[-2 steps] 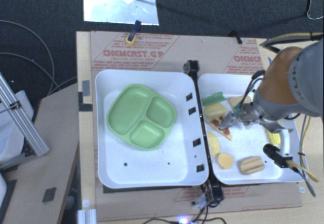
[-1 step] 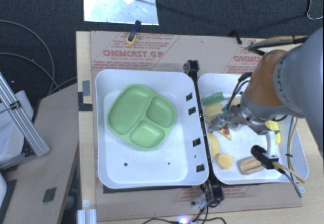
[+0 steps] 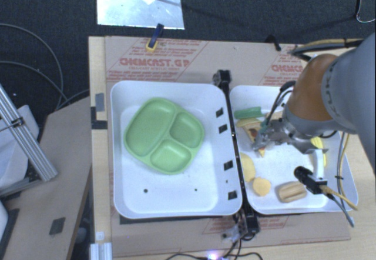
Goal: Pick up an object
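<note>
While the pincer (image 3: 260, 142) hangs low inside the right bin (image 3: 336, 203), its tip sits just beside a small yellow and brown thing (image 3: 251, 127) near the bin's left wall. I cannot tell if the pincer is wide or narrow, because the arm's own body hides that part, and I see nothing clearly caught in it. My guess is that it has gone down there because the toys are bunched on that side, so that is where a grab has the best chance.

Just above it lies a green piece (image 3: 247, 113), flat against the floor of the bin. Below it sit a pale yellow round piece (image 3: 248, 166) and another round yellow piece (image 3: 261, 186), close together. A tan bread-like lump (image 3: 291, 192) lies further right, near the front rim.

Behind the pincer, the arm (image 3: 346, 85) comes in from the right, bending down over the bin, with its orange band (image 3: 308, 89) sitting high above the wrist. Cables loop beside it.

Over in the left bin (image 3: 170, 209) rests a green plate (image 3: 164, 134) with three sections, well apart from the pincer. Both bins sit side by side on the bench (image 3: 176, 56), so things can go from one to the other.
</note>
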You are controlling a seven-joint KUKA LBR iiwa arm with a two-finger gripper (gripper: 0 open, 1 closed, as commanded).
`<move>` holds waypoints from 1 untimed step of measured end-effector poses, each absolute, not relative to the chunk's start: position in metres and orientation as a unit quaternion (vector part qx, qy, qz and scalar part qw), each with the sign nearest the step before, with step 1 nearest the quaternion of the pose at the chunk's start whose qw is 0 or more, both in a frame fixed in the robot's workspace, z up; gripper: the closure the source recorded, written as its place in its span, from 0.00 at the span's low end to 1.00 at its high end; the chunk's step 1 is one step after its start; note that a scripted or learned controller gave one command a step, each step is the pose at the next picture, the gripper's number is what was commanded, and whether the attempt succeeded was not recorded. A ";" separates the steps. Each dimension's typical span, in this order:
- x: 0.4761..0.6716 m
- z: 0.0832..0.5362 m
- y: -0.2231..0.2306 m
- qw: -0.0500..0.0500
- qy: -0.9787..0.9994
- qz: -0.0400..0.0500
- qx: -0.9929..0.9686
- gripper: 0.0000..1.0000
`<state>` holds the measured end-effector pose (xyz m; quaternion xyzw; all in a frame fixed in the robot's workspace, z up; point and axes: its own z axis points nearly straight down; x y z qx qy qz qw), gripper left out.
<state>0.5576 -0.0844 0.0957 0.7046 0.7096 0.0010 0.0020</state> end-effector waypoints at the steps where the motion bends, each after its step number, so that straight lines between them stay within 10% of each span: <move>1: 0.509 0.189 0.006 0.001 0.711 0.003 0.703 1.00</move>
